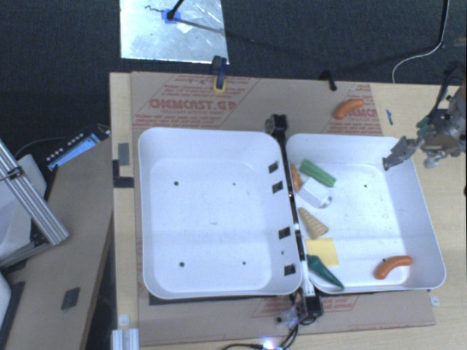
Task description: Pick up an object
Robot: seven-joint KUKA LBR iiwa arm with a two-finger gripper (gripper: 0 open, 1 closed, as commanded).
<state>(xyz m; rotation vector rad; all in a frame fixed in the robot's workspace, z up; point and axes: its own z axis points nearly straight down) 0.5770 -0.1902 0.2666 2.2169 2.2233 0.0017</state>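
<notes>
Camera view: gripper (406,154) sits over the right bin's (419,195) far right corner, fingers' state can't tell. Inside that bin: green piece (318,172), white block (314,195), cone (314,223), yellow square (323,251), orange sausage (392,267) near the front; another sausage (348,109) lies on the cardboard.

Red print reading "CHEMCAST GP" stands on the brown board (191,102) under the bins, well left of the pincer (413,156). Fainter red print along its near edge is unreadable.
</notes>
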